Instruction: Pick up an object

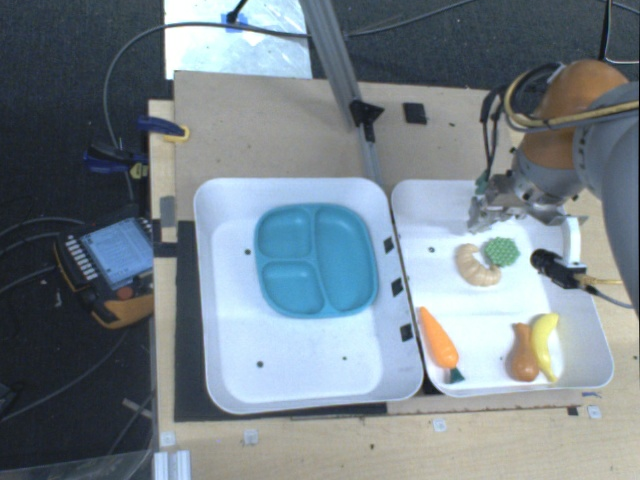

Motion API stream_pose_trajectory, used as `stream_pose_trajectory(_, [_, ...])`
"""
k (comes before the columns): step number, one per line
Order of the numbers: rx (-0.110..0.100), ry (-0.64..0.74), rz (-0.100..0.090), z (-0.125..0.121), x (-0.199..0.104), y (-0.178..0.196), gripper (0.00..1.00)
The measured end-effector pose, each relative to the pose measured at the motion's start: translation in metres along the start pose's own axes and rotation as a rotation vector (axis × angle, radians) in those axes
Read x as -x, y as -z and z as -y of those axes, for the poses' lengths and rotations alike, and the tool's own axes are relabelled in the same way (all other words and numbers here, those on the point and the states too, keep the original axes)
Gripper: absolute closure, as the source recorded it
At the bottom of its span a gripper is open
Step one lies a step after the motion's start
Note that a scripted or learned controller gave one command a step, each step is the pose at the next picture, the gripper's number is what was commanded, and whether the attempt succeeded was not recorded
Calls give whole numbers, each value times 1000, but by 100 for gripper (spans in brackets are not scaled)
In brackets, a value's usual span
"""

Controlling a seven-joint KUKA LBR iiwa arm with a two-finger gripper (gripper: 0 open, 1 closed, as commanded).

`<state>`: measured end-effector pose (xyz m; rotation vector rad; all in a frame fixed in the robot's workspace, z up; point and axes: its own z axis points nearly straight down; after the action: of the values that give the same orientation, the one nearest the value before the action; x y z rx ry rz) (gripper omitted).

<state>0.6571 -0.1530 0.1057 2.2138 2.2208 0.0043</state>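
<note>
Hand (488,218) low at upper right, just above broccoli (502,252) and croissant (478,265) in right bin (600,368). Grip state cannot be told; nothing visibly held. Pick probably not yet done.

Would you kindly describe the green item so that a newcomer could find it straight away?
Look in the right-hand white bin, toward its far end, just below the robot's hand. The small green piece lies there, touching the tan croissant-shaped piece on its left. It is the only green, bumpy-looking thing in the bin.
</note>
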Motion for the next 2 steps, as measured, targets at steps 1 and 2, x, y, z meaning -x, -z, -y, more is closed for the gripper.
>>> stream_pose_trajectory(1, [2,1,0,-5,5,64,100])
stream_pose_trajectory(2, [1,2,-1,-7,5,119,100])
